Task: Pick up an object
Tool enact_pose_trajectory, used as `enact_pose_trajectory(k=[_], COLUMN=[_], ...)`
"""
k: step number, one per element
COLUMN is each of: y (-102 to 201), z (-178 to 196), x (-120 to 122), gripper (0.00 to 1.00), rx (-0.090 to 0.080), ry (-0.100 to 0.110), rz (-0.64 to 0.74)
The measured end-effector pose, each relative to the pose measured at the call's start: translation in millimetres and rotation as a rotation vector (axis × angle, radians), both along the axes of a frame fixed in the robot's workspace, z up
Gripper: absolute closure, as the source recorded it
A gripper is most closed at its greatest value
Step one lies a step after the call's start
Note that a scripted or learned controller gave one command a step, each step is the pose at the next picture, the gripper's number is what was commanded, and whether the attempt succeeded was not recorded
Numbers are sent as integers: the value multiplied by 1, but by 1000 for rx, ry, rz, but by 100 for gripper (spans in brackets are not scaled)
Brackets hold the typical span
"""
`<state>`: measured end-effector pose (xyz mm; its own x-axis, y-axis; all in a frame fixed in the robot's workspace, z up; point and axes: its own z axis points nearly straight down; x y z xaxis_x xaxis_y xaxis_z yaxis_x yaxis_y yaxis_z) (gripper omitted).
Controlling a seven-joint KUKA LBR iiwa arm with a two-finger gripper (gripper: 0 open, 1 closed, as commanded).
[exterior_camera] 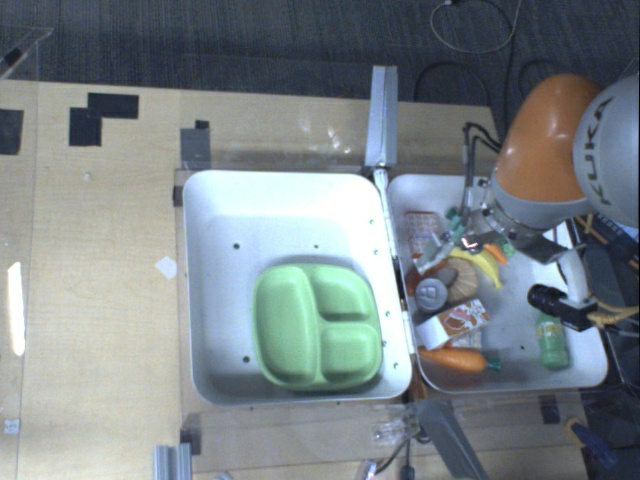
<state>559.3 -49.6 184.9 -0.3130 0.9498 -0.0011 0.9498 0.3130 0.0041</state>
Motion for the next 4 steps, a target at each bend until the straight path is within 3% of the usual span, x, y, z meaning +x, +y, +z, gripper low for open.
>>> enact_pose_trajectory(k=[1,2,3,4], y=[-44,-41,-55,-143], z=[-95,-83,143,55], x=[4,6,-39,-18], gripper=[0,100,100,100], rx=[-4,1,-2,-2], ry=[-14,-18,-5,0], rz=[-64,-60,60,-44])
